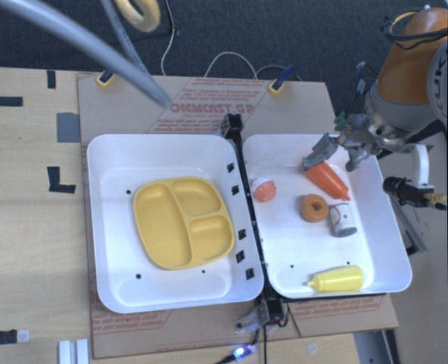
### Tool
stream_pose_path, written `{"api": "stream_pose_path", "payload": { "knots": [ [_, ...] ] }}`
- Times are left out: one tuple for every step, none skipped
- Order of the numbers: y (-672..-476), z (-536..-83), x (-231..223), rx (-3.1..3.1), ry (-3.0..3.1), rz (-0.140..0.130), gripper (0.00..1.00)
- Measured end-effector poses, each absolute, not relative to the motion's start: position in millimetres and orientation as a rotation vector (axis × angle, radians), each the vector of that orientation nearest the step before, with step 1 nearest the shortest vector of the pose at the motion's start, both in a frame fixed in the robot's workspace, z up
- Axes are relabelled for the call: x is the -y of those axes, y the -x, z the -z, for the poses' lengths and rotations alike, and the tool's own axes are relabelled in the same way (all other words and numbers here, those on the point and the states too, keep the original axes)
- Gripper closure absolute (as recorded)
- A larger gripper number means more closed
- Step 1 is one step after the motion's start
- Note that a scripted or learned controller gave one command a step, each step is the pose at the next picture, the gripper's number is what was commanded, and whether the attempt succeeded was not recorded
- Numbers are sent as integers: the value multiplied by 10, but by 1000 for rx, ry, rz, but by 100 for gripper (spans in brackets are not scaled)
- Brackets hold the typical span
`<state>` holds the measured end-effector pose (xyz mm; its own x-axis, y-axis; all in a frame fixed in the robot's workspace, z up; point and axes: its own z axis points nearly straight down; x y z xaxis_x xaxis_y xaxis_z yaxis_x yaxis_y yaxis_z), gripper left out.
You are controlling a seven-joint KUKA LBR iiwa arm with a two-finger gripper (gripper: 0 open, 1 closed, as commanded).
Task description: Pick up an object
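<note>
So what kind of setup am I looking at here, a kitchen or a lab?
Most likely a robotics lab test bench: two white bins clamped onto a cardboard sheet, toy-like items such as a yellow divided tray and an orange carrot, and loose cables behind.

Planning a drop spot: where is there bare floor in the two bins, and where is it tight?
Left bin: only thin strips around the yellow divided plate; widest along the near wall. Right bin: bare floor between the pink cup and the yellow bottle, also the far-left corner. Crowded: carrot, donut, small can, beneath the gripper.
</note>
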<state>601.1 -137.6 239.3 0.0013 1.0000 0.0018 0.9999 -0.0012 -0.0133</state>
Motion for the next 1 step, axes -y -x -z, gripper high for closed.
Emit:
{"api": "stream_pose_path", "payload": {
  "knots": [
    [-6035,-2459,1372,2222,2219,-2,0]
  ]
}}
